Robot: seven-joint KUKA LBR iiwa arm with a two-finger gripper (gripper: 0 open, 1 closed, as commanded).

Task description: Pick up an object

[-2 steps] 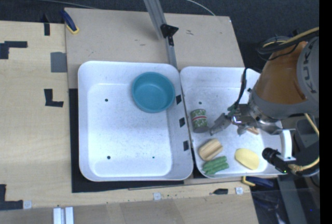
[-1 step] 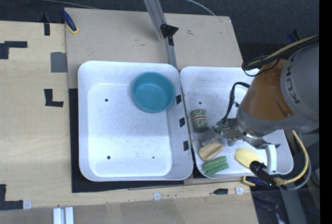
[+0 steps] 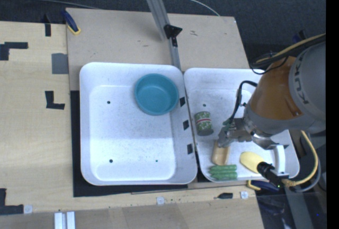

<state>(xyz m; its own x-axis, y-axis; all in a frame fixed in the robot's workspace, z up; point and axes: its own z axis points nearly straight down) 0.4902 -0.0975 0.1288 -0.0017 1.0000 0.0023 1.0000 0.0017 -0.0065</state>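
Near the right bin's (image 3: 212, 80) front wall, gripper (image 3: 226, 137) hung tight over a tan, stubby block (image 3: 220, 155), crowded by green can (image 3: 203, 122) and green strip (image 3: 222, 172); finger state unreadable.

Bowl (image 3: 155, 94) in left bin (image 3: 100, 159); can (image 3: 203, 122) in right bin (image 3: 212, 82).

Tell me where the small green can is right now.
In the camera view, the small green can stands in the right bin, near its left wall, just above the tan block and left of the tool.
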